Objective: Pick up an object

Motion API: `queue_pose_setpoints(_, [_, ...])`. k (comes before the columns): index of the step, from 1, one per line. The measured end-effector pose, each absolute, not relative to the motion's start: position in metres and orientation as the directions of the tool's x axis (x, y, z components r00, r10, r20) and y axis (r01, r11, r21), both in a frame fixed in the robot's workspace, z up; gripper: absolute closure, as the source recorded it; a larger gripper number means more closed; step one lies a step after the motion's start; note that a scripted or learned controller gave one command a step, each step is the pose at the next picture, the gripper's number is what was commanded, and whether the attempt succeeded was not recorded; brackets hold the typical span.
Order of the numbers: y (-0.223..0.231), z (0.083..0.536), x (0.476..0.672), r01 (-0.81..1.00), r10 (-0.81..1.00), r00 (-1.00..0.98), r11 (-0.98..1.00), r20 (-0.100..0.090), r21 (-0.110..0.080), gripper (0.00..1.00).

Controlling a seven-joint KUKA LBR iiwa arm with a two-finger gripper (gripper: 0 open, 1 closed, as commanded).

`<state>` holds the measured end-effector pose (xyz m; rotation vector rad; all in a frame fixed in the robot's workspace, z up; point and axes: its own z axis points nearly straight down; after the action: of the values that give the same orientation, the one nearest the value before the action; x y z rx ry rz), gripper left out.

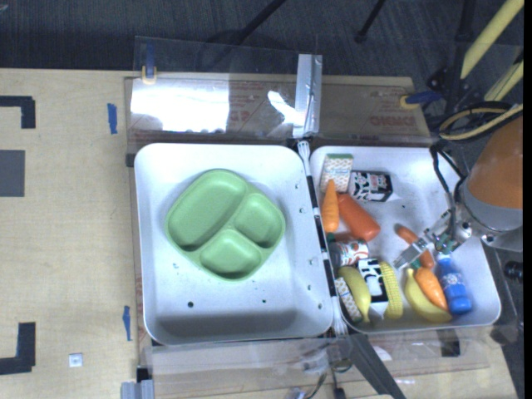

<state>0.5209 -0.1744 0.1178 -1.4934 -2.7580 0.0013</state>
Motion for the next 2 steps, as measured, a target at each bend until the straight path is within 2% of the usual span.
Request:
queue_pose_setpoints(1, [-0.1788,0.0851,0.5640,0.777,0.777,-0.629,0.629,-0.003,0.002,0.00])
queue_pose_setpoints(2, [-0.1797,0.0939,0.5665,0.778,0.778,-0.628,0.628,-0.008,0.006,1.00])
